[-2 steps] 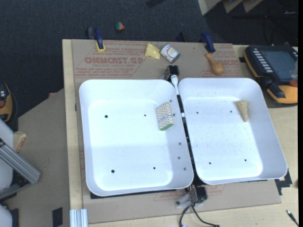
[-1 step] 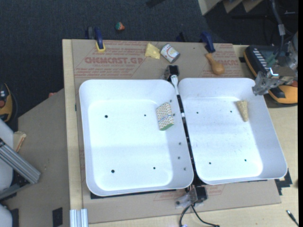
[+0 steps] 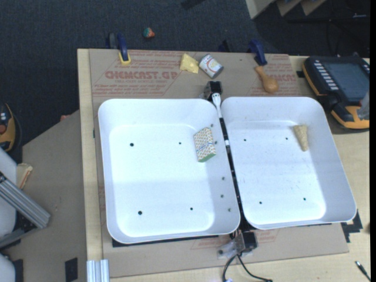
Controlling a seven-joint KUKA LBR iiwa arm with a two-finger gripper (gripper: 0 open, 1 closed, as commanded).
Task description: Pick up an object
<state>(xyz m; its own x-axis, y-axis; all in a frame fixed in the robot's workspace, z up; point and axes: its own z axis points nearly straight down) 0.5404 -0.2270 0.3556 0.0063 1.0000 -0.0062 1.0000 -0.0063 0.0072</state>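
A small patterned block (image 3: 204, 144), pale with green and tan specks, lies in the left bin (image 3: 117, 216) close to its right wall. A tan cone-shaped piece (image 3: 301, 137) lies in the right bin (image 3: 335, 198) toward its far right side.
On the cardboard behind the bins lie a yellow wedge (image 3: 189, 63), a small white and grey box (image 3: 211, 66) and a wooden piece with a round end (image 3: 266, 79). Blue clamps (image 3: 123, 47) hold the board's far edge. A black and yellow pendant (image 3: 341, 87) sits at the right.
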